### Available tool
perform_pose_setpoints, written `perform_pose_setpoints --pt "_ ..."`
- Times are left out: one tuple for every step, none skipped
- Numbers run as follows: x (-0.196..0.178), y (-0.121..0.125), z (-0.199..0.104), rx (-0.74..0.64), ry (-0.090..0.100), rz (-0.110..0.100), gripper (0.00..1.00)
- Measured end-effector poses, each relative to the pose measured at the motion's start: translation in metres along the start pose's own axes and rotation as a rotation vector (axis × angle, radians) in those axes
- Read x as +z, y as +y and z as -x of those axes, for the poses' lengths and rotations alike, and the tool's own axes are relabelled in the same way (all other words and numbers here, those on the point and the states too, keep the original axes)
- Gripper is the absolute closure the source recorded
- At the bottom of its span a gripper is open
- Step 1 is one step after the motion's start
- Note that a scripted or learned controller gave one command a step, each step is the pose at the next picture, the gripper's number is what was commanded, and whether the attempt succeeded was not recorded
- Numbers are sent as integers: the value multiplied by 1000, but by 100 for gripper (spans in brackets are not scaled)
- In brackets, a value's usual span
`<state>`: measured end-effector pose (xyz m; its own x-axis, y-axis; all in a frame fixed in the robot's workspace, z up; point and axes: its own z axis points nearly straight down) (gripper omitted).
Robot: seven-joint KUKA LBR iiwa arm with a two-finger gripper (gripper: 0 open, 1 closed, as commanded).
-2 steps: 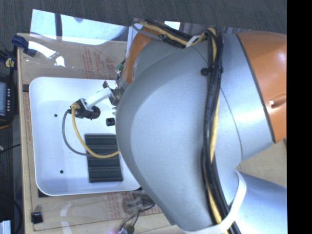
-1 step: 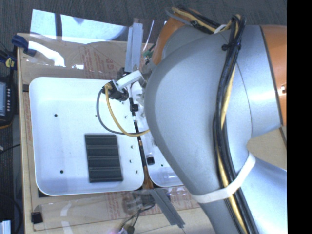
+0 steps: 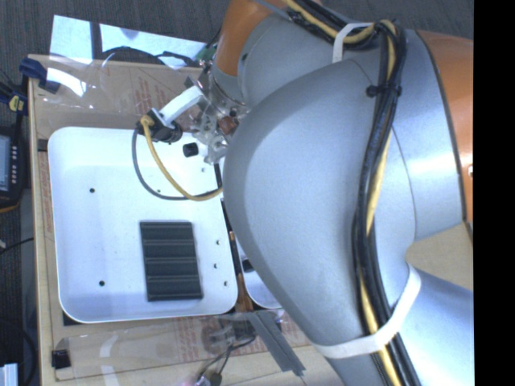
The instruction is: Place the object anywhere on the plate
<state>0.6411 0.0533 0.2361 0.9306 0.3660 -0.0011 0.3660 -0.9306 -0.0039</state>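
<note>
A dark grey ribbed rectangular plate [image 3: 170, 260] lies flat in the lower middle of the left white bin [image 3: 80, 215]. My gripper [image 3: 208, 135] hangs over the bin's upper right corner, well above and to the right of the plate, with a white bracket and a small black part beside it. A black and yellow cable [image 3: 153, 185] loops from the wrist over the bin floor. Nothing shows as held, and the large grey arm [image 3: 338, 175] hides the area beneath it.
A sliver of the right bin [image 3: 259, 294] shows under the arm. Cardboard and clear plastic [image 3: 105, 87] lie behind the left bin. Metal fittings [image 3: 241, 336] sit at the front edge, and dark devices [image 3: 10, 167] stand at the far left.
</note>
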Motion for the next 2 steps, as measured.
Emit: perform_pose_setpoints --pt "68 -80 -25 -157 -5 -3 100" --pt "-20 -103 -29 -424 -1 -1 100"
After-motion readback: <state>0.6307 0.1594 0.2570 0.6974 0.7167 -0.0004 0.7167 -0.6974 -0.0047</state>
